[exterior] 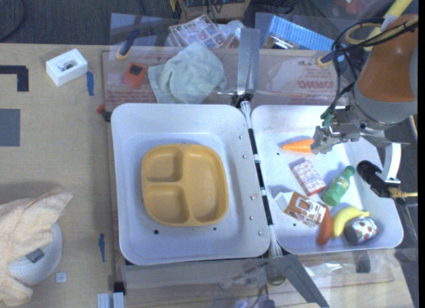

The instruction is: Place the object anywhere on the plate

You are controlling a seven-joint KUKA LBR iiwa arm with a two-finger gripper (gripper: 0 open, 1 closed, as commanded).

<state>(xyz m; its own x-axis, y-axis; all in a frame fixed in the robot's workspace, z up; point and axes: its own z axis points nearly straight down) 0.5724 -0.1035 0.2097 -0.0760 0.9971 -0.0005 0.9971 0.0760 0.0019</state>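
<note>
A yellow plate (184, 184) with three compartments lies in the left bin (126, 134), with nothing on it. An orange carrot (295, 145) lies at the back of the right bin (279, 117). My gripper (322, 139) hangs low over that bin, right at the carrot's thick right end. Whether it touches the carrot is unclear from this angle.
The right bin also holds a small patterned card (307, 175), a green bottle (339, 186), a snack packet (304, 208), a red pepper (324, 228), a banana (346, 219) and a round tin (362, 230). A pale green cloth (189, 71) lies behind the bins.
</note>
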